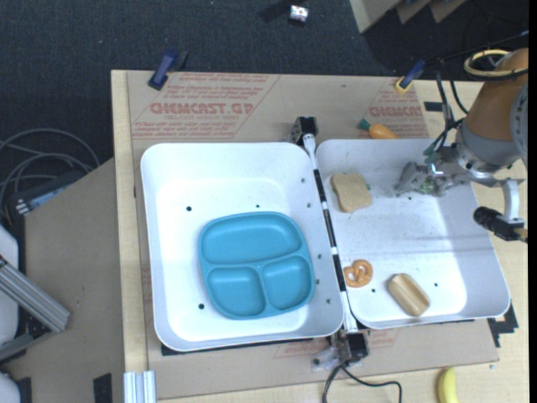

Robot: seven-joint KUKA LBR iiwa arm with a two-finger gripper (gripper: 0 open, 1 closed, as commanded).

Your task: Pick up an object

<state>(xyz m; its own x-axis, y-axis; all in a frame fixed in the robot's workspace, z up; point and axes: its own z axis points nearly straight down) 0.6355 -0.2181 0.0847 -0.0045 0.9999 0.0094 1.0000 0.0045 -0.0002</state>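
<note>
Three small things are lying in the right bin (470, 309): a slice of bread (351, 192) near its far left corner, a pretzel (358, 274) by the near left wall, and a tan roll (407, 295) just beside it. The tool (416, 180) is hanging over the bin's far part, well right of the bread; nothing is showing in it. A blue divided plate (254, 263) is sitting in the left bin (168, 183) on the table (210, 107).

Bright, even overhead light; white bins (168, 225) near blown out w/ mild glare. Soft arm shadow on right bin (453, 250). Slightly soft focus.
</note>
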